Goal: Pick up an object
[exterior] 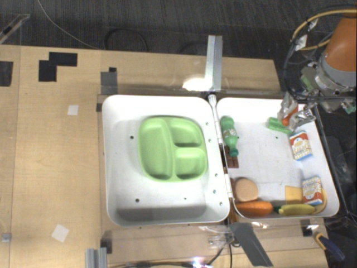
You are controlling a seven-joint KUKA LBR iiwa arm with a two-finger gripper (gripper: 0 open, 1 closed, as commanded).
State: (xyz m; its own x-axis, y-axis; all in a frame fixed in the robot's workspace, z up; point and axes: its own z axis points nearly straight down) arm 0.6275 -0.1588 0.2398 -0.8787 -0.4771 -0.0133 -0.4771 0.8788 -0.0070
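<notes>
While the grey arm with its orange band (341,43) is reaching in from the right, its pincer (294,115) is hanging over the far right corner of the right bin (262,155); whether it is released or clenched cannot be told from this angle. A small green piece (277,125) is lying just beside the pincer, apparently touching its tips, though not seen between them. Near it, a small carton with a red and blue label (300,146) is resting by the bin's right wall. A green bottle (228,135) is lying along the bin's left wall, with a small brown block (232,161) just below it. At the near edge, a round tan bun (246,189) is sitting above an orange carrot (254,208), the two touching; a yellow banana (297,209) is lying beside the carrot, with a yellow wedge (293,194) and a second small carton (312,190) close behind it. The left bin (120,166) is holding a light green divided plate (172,148), flat and roughly centred. Both bins are sitting side by side on the wooden table (50,166).
</notes>
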